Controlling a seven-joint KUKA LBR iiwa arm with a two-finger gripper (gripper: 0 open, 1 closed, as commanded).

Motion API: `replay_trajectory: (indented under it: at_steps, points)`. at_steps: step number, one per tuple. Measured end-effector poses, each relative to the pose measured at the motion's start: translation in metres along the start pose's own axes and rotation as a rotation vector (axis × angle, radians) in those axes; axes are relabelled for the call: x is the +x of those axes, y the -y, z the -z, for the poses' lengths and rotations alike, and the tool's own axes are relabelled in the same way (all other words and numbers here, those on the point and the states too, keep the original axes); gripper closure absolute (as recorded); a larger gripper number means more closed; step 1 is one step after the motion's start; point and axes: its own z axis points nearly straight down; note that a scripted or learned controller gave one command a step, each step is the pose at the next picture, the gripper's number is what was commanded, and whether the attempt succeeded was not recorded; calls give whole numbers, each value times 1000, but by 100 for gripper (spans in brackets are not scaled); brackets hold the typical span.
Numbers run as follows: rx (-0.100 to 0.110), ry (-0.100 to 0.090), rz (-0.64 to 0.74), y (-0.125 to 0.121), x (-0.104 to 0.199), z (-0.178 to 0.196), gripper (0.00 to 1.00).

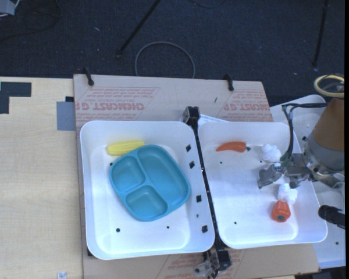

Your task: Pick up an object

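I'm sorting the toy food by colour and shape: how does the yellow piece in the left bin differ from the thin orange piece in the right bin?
The yellow corn lies in the left bin, tucked against the blue plate; the orange pepper lies in the right bin, touching nothing. The corn is thicker and blunt-ended; the pepper is slimmer, tapering, with a dark stem end. Both lie flat, roughly crosswise, near their bins' far sides.

Brown cardboard sheet (163, 100) lies under two white bins (93, 156).
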Motion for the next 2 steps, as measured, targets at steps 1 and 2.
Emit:
replay_trajectory:
  at_steps: [1, 2]
  points:
    - [-11, 3, 2, -3, 0, 6, 0]
    - [-6, 1, 2, 7, 2, -52, 0]
